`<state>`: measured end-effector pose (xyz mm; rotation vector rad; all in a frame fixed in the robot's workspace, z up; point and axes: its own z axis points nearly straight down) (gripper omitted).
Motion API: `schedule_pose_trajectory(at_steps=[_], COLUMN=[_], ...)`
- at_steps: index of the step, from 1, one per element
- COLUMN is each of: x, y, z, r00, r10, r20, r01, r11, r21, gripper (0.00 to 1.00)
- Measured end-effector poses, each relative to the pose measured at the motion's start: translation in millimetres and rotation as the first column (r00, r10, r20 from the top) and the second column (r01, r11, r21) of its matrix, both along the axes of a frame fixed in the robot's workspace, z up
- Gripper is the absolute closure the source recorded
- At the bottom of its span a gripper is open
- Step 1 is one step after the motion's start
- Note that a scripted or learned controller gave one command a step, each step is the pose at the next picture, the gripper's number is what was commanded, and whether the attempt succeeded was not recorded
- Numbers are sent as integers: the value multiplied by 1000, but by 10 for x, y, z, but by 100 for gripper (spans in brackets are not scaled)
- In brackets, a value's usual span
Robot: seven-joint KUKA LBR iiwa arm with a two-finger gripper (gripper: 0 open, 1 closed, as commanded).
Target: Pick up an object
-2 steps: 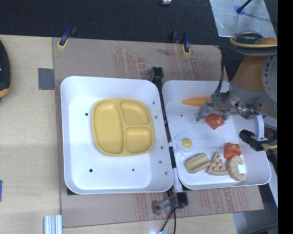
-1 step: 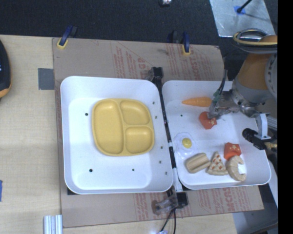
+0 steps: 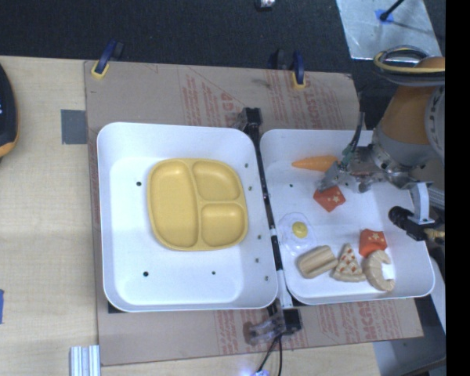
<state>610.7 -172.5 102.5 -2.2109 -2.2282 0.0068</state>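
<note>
The camera view looks down on a pale wooden counter [image 3: 39, 233] covered in part by a brown cardboard sheet [image 3: 219, 92], on which two shallow white plastic bins with rounded corners are set side by side. In the left bin [image 3: 117, 210], a smooth yellow plate [image 3: 196, 204] with three moulded compartments is seen. The right bin [image 3: 423, 280] holds small toy foods: an orange carrot [image 3: 315, 163], a red block [image 3: 329, 199], a fried egg [image 3: 298, 229], a tan hot dog [image 3: 316, 261], a triangular pizza slice [image 3: 348, 264], a red piece [image 3: 372, 241] and a curved tan piece [image 3: 379, 272]. The gripper [image 3: 346, 172] is lowered just above the red block; whether its fingers are parted or closed cannot be told.
</note>
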Motion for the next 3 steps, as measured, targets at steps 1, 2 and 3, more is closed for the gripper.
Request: schedule_pose_trajectory(at_steps=[1,2,3], x=[-225,-214,-196], y=[615,570,1305], z=[-33,78,948], r00=[1000,1000,1000], r10=[2,-2,3], r20=[-3,-1,10], r01=[-2,2,-3], r11=[1000,1000,1000], r21=[4,0,4], gripper=[0,100,100])
